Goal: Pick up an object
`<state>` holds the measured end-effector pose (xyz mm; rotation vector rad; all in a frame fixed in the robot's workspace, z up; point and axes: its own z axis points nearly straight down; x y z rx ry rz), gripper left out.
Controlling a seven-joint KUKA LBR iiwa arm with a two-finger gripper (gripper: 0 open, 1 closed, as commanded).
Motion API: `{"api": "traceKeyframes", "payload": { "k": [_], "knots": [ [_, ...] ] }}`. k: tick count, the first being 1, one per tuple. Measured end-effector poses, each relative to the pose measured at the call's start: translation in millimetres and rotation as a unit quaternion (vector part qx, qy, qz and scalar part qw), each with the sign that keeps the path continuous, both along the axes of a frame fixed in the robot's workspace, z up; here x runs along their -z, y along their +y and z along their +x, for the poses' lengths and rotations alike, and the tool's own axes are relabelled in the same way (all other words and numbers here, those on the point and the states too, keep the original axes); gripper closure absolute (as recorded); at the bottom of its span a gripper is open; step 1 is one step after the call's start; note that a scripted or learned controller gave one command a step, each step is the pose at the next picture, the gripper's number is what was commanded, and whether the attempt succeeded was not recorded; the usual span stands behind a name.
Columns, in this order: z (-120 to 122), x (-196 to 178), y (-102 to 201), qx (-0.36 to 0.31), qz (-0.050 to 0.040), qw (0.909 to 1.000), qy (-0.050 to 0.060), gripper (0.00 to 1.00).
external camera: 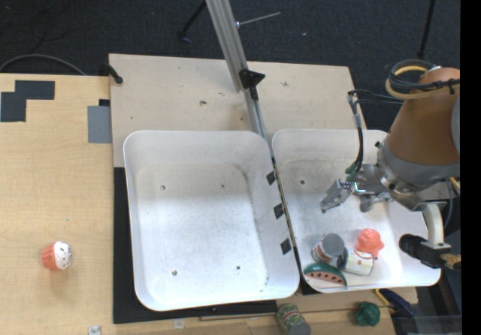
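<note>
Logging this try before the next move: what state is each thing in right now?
gripper: open, above the right bin, holding nothing.
right bin: holds a toy cluster near its front.
red-capped toy: lying in the cluster, ungrasped.
watermelon slice toy: flat by the rim.
left bin: upright.

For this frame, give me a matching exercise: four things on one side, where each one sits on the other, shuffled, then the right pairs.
Things:
1. gripper
2. red-and-white toy
3. green ball
4. watermelon slice toy

Places:
A. on the wooden bench, far left of the bins
B. over the right bin, above the toy cluster
C. at the right bin's near rim
D. outside the bins, past the right bin's near edge

Pairs: 1-B, 2-A, 3-D, 4-C
</note>
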<state>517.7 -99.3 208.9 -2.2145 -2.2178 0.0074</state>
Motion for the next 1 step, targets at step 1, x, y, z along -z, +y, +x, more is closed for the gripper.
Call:
{"api": "traceKeyframes", "payload": {
  "k": [1],
  "knots": [
    [0.8, -2.4, -1.5, 0.002, -0.0005, 1.0, -0.003, 0.0]
  ]
}}
